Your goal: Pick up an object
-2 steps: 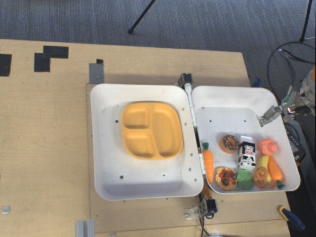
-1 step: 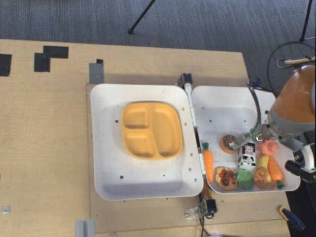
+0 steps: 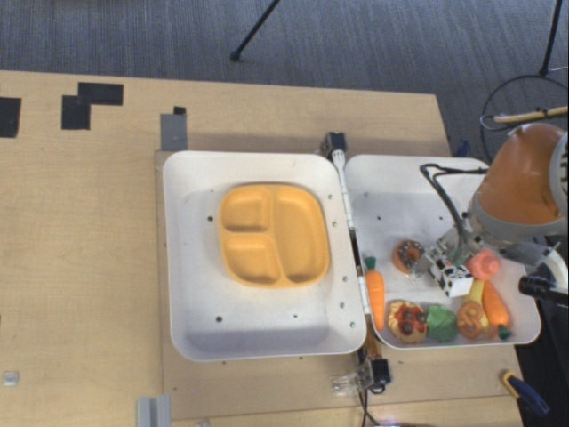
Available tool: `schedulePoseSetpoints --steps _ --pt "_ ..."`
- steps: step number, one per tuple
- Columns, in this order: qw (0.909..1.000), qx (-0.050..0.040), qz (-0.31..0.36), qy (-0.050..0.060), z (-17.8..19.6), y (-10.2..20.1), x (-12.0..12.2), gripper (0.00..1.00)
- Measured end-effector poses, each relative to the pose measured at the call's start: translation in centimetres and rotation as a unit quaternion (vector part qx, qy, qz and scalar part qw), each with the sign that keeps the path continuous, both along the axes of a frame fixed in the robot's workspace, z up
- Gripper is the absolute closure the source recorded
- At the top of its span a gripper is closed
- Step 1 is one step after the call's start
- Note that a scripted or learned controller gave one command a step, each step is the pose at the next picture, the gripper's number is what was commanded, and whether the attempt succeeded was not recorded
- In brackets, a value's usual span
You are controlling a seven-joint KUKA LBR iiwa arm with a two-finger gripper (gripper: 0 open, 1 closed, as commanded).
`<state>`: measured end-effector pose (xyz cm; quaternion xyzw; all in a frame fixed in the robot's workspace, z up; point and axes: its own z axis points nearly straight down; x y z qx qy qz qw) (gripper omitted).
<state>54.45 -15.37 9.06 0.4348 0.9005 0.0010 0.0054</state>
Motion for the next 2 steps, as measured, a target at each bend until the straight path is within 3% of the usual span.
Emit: schedulePoseSetpoints --steps 1,2 --pt "0.9998 0.0003 0.017 0.0 -0.4 3.1 -1.1 0.0" --pt "0.984 -0.0011 0.178 0.001 -0.4 1.5 0.1 0.0"
